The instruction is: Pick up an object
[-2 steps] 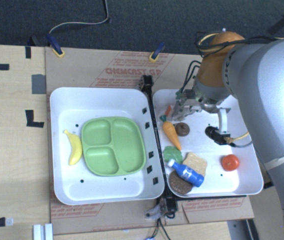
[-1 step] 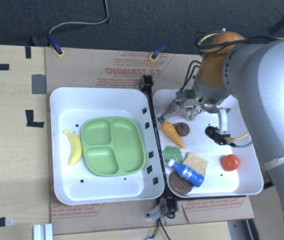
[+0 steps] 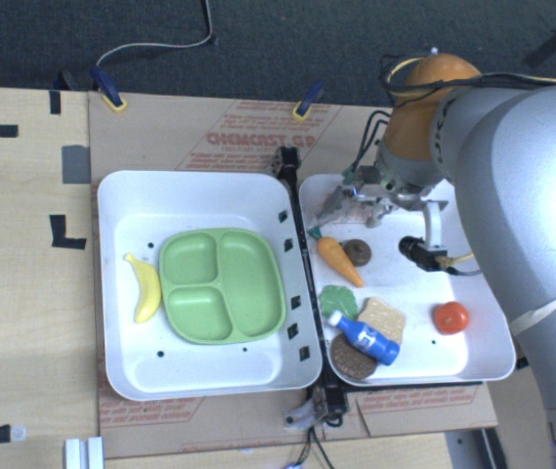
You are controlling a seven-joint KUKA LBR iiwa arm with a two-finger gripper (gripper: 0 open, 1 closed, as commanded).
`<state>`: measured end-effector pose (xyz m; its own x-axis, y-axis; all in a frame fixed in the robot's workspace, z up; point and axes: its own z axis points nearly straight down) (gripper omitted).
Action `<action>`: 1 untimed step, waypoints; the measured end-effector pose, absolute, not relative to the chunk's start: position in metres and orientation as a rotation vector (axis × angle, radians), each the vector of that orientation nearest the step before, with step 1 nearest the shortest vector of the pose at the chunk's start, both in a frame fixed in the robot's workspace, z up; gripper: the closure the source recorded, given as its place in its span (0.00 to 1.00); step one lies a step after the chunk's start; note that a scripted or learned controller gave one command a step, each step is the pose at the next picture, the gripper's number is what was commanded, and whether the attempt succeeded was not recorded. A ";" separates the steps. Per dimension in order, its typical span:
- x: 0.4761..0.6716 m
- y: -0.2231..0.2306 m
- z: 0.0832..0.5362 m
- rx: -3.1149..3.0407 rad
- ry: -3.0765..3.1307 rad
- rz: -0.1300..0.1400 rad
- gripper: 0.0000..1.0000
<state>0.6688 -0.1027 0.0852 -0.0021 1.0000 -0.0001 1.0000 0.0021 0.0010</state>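
From my remote station I see the gripper point(image 3: 361, 206) above the right white bin point(image 3: 483, 355), finger state indeterminate, and judge the nearby orange plastic carrot point(image 3: 339, 261), beside the divider, light, rigid and slippery: grasp across its thick middle

Item: cardboard sheet point(image 3: 209, 145) lying on the bench under the bins, showing red printed lettering along its far edge, reading roughly "CHEMCAST", with the trailing letters too blurred to read. More faint red print is showing on its near edge, illegible. No other text is appearing legibly.
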 end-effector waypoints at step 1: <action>0.669 -0.122 0.086 2.218 2.221 0.000 0.00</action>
<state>0.6689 -0.1216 0.0856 -0.0015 1.0000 -0.0017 1.0000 0.0015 0.0015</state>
